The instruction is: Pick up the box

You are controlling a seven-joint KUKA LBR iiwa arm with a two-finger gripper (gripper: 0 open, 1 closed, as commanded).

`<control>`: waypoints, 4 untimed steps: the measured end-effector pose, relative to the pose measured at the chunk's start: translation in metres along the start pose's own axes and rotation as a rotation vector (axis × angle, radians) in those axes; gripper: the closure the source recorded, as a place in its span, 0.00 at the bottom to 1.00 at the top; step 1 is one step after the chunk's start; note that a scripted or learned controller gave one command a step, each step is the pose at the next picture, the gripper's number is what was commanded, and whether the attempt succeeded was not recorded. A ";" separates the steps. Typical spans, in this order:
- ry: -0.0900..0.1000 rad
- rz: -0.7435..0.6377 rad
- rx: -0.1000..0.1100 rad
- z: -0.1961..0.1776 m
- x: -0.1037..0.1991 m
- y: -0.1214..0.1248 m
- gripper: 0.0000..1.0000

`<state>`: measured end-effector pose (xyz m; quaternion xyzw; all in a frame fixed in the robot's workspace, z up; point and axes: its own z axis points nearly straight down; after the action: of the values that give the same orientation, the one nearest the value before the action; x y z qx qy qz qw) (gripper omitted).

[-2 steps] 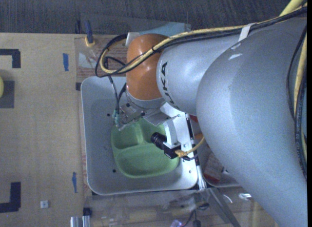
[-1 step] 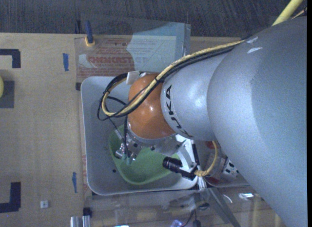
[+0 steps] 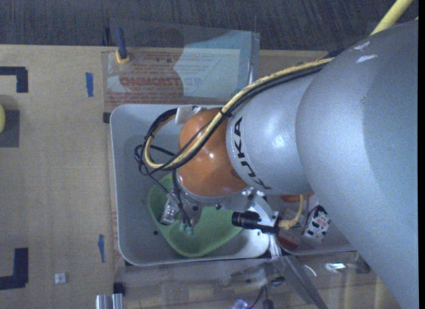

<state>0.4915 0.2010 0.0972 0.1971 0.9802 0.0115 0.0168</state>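
From above, the big grey arm (image 3: 319,135) sweeps in from the right and covers most of the near white bin (image 3: 126,168), its orange band (image 3: 206,155) sitting right over the middle. Yellow and black cables (image 3: 159,155) loop off the wrist to the left. Below the band, the gripper (image 3: 180,220) points down into a pale green bowl-like thing (image 3: 206,238) lying in the lower part of the bin; it is too small and blurred to tell how far apart it stands or whether it has anything. A small white box with red and dark print (image 3: 319,224) lies to the right of the wrist, beside the arm's edge, in the neighbouring bin as far as I can tell, well apart from the gripper. Beyond the bin, a clear sheet over an orange-lettered label (image 3: 179,72) lies on the cardboard-coloured worktop (image 3: 53,168), which has blue tape marks (image 3: 89,84).
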 end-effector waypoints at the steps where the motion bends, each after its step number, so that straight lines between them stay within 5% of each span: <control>1: -0.018 0.029 -0.027 -0.003 -0.016 -0.028 1.00; 2: 0.022 0.315 0.031 -0.084 -0.018 0.028 1.00; 3: 0.014 0.877 0.041 -0.001 -0.021 0.024 1.00; 4: 0.003 0.455 0.002 0.000 -0.008 -0.014 1.00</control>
<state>0.4938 0.1845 0.0966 0.4130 0.9105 0.0145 0.0121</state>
